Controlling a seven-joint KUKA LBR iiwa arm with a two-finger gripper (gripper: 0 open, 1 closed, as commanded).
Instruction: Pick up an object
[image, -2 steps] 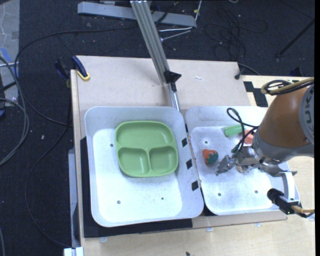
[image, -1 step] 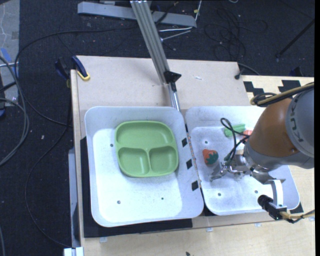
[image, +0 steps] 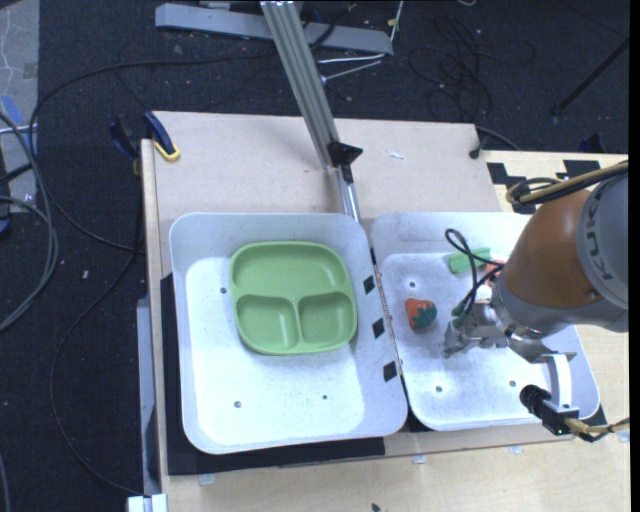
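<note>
Grey arm w/ orange band comes in from frame right; gripper (image: 458, 342) sits low over right shallow white bin (image: 440, 395), lower-right of frame. Can't tell how far open it is or if it has hold of anything. Small red-and-green lumpy object (image: 421, 313) lies just left of gripper, apart from it. Green flat piece (image: 462, 262) in bin's upper part. Pale green three-compartment plastic plate (image: 294, 297) in left white bin (image: 270, 410), centre-left.
</note>
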